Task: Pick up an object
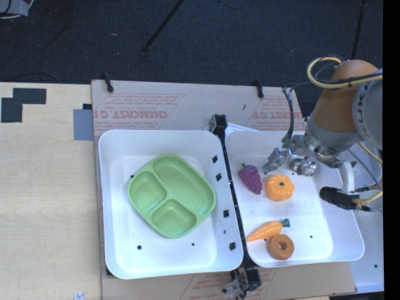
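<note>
Fingers [282, 161] spread wide and empty hover by the right bin's [340, 245] far edge, just above the orange pumpkin [279, 187]. Judged an approach; next comes lowering and closing around it.

Dark carpeted floor [187, 30] with cables beyond a pale wooden bench [44, 199] under a cardboard sheet [162, 105]

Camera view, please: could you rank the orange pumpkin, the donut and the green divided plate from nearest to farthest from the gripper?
From the gripper:
1. Orange pumpkin, just below it in the right bin.
2. Donut, at the right bin's front edge.
3. Green divided plate, across the divider in the left bin.
</note>
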`<state>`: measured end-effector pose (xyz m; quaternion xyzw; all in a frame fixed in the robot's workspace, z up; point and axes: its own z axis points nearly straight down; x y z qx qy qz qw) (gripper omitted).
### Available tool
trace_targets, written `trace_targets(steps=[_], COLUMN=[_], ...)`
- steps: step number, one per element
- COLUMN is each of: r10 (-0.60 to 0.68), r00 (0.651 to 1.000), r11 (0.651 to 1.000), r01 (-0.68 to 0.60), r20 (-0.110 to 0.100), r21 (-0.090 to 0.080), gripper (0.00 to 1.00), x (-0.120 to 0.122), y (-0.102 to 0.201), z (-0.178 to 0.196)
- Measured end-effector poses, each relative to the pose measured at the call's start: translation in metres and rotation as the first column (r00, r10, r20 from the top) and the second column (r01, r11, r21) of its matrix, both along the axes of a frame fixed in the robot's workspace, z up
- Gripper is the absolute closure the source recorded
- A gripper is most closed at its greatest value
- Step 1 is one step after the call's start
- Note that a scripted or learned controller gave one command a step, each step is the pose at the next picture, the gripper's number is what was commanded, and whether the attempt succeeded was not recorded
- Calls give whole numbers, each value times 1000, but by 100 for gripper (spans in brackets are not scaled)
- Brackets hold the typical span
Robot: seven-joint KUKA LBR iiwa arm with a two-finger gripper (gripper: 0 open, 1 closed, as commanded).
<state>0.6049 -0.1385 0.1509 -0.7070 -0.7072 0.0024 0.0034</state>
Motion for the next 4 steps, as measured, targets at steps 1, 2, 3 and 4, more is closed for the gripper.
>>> trace_targets(steps=[1, 2, 3, 4], r10=[1, -3, 1, 0], r00=[1000, 1000, 1000, 1000], r11=[1000, 1000, 1000, 1000], r01=[-1, 3, -1, 0], r20=[1, 4, 9, 11], r21=[0, -1, -1, -3], gripper=[0, 100, 100, 100], x=[3, 3, 5, 9], y=[9, 7, 13, 3], z=[-55, -42, 3, 57])
